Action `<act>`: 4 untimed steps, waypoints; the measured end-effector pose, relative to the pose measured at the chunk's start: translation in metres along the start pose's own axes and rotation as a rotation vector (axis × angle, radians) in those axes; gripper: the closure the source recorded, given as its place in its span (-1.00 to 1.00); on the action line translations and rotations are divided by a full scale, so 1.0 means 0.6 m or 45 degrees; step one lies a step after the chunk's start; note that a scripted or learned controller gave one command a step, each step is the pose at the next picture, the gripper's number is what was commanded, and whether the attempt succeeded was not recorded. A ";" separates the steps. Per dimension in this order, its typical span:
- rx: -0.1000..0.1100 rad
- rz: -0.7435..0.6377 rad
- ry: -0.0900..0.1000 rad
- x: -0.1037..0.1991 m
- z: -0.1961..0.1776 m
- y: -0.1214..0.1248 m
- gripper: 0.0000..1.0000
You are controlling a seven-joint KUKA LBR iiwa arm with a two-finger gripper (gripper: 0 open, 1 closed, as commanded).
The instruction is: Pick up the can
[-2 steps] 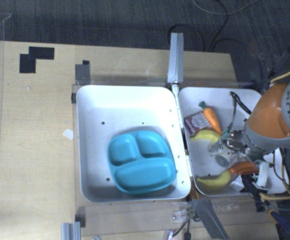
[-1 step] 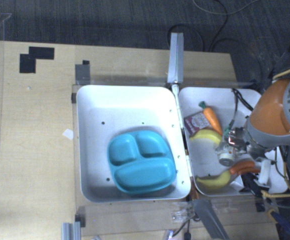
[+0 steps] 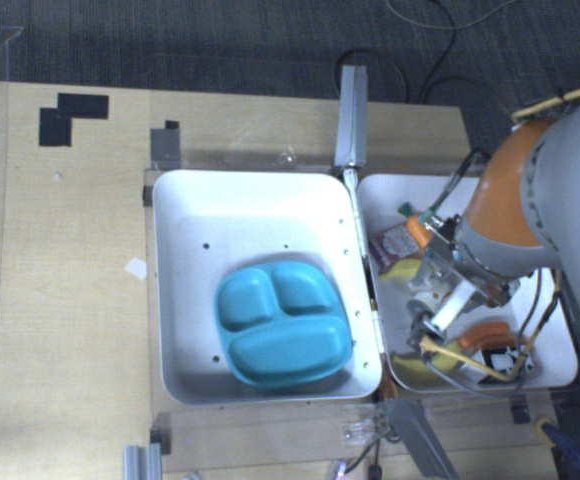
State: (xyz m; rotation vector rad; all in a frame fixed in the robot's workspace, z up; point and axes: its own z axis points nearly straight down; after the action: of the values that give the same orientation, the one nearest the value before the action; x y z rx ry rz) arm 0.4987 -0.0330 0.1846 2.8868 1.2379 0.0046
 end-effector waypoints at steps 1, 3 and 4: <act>-0.002 0.028 -0.001 -0.055 -0.148 0.121 1.00; 0.000 0.258 -0.001 0.018 -0.113 -0.042 1.00; -0.002 0.247 -0.001 0.020 -0.130 -0.041 1.00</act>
State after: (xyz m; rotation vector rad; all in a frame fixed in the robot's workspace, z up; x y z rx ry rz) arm 0.4890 -0.0073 0.2624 2.9918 0.9518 0.0044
